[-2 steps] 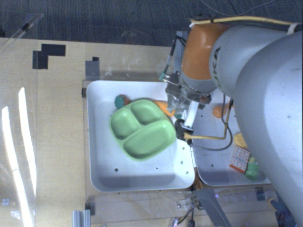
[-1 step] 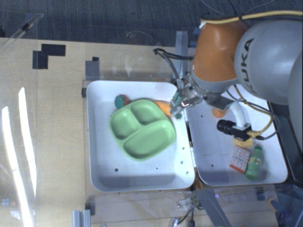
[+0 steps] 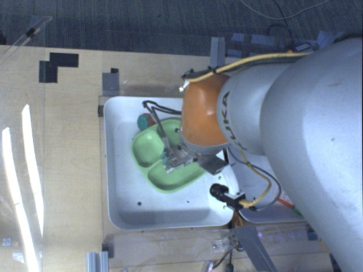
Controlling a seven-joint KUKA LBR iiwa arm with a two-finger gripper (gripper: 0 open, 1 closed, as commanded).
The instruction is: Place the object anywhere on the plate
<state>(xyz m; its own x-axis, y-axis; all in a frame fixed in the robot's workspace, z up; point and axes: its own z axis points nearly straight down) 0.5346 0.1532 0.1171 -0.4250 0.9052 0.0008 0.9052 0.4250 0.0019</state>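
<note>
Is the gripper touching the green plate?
Cannot tell. In the camera view the gripper overlaps the green plate, and the arm hides any contact or gap.

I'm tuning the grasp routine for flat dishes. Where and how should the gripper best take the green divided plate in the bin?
Probably by the rim of the green plate, at its bare left lobe, coming straight down from above. It lies flat on the white bin floor, so only the raised edge gives the fingers something to pinch. The arm covers its right side.
</note>
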